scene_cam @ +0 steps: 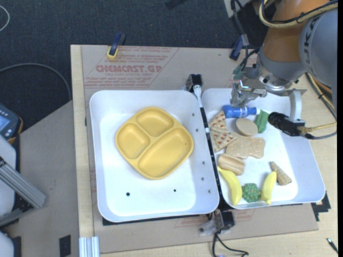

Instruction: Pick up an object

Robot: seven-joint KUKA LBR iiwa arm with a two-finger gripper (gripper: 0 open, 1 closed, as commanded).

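The right bin [308, 159] holds several toy foods. A blue cylinder-like piece [239, 111] lies at its far left side, next to a round tan biscuit [246, 126] and a green piece [261, 121]. My gripper [242, 99] hangs directly over the blue piece's far side, very close to it or touching it. Nothing is visibly lifted. Nearer the front lie two waffle pieces [221, 133], a tan cracker [250, 147], a bread roll [231, 164], a banana [231, 186], broccoli [250, 192], a small yellow fruit [268, 187] and a cone [281, 174].
The left bin [107, 186] bears a yellow divided plate [154, 141]. A black ridge [206, 138] separates the two bins. A black attachment with a cable [286, 124] hangs off the arm over the right bin's far right. Clamps sit on the cardboard at the back.
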